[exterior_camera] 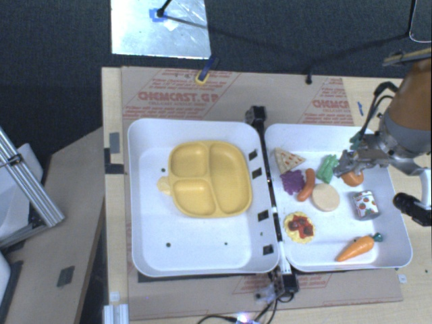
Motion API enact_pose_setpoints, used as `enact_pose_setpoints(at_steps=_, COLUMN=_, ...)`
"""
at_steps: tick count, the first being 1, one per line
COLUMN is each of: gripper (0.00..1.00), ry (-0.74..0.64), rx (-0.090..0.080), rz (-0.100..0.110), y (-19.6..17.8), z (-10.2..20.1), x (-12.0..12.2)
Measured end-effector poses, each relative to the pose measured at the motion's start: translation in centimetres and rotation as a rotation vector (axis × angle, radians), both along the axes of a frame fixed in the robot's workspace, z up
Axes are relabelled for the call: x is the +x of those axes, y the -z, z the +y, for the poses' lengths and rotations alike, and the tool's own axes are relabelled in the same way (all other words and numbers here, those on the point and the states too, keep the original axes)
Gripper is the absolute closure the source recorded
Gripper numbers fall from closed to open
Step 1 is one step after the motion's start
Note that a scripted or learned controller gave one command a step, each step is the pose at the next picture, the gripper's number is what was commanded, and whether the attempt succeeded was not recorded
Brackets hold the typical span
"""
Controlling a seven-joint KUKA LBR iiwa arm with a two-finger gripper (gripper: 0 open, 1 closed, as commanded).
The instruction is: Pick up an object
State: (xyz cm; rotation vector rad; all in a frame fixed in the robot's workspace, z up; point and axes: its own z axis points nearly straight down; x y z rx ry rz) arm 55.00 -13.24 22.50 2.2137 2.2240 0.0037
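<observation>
The small orange rounded toy (352, 178) lies near the right bin's (398, 245) far right side, directly under the grey two-finger gripper (351, 162), which hovers touching or just above it; whether the gripper is parted or closed cannot be told. Just left lie a green ridged toy (327, 168), an orange-red sausage (307, 184) and a tan round disc (325, 198). The left bin (145, 181) holds a yellow three-compartment plastic plate (206, 179).

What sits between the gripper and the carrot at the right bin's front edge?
The gripper hangs over the right bin's far side, above an orange piece. Between it and the carrot lies the red-and-white block, slightly off the direct line; the tan disc sits well aside.
</observation>
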Motion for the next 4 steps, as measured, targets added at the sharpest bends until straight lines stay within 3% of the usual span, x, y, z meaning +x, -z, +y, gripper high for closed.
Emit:
enact_pose_setpoints(at_steps=2, gripper=1.0, ry=-0.006, rx=0.004, rz=0.004, y=0.7, z=12.5, x=-0.7)
enact_pose_setpoints(at_steps=4, gripper=1.0, ry=-0.006, rx=0.003, rz=0.002, y=-1.0, z=22.1, x=-1.8)
